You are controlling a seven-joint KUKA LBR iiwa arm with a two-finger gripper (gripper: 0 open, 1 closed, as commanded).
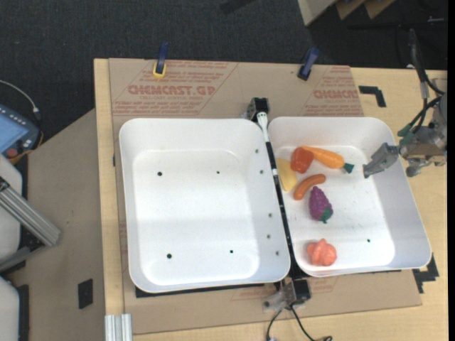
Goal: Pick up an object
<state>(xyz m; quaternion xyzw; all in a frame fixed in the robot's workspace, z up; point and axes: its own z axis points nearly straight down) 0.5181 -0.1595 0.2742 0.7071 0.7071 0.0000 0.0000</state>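
Note:
Several toy foods lie in the right bin (398,219). An orange carrot (325,158) lies near the back, with a red pepper (301,160) touching its left end. A yellow piece (286,175) rests against the bin's left wall. An orange-brown sausage (309,185) lies beside it, above a purple bunch of grapes (319,203). A pink-orange fruit (322,252) sits near the front wall. My gripper (377,163) hangs low over the bin's right back part, to the right of the carrot's green tip and apart from it. Nothing shows in it.
The left bin (135,212) adjoins the right bin along a black divider (274,183). Both stand on a cardboard sheet (213,84) held by blue clamps (161,59). Cables and the arm's wrist (426,144) crowd the right edge.

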